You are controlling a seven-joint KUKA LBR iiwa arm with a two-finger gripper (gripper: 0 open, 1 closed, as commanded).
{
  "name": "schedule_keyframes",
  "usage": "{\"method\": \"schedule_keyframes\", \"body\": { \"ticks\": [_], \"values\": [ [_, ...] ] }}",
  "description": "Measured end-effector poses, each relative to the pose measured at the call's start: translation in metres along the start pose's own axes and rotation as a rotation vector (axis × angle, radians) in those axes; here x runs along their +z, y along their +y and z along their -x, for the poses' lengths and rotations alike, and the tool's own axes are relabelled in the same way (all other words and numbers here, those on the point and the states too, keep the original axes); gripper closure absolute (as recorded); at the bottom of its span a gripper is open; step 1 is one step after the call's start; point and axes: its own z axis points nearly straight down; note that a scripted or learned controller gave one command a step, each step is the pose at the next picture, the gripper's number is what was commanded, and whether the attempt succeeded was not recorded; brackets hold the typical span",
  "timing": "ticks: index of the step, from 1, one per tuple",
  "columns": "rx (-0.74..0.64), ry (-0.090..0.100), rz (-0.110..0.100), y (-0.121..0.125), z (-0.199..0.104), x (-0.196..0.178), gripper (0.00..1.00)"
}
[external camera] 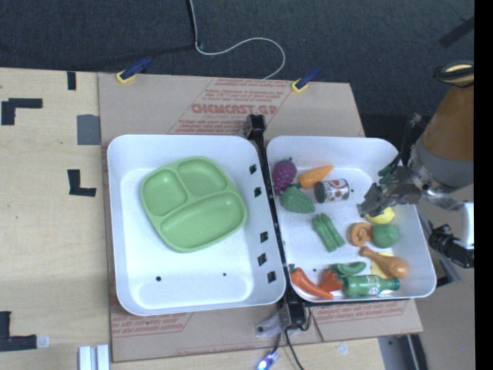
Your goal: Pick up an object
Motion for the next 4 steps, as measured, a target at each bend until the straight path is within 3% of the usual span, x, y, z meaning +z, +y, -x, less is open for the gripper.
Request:
{"method": "schedule_keyframes", "body": {
  "ticks": [1, 2, 3, 4],
  "values": [
    [-0.002, -0.002, 0.013, 0.042, -0.050, -0.142, 1.00],
    [0.003, 0.001, -0.009, -0.027, -0.068, -0.054, 1.00],
    [-0.006, 0.000, 0.013, 0.009, -0.125, -0.156, 1.00],
    [-0.001, 0.000, 0.003, -0.020, -0.147, -0.169, 1.00]
  ]
}}
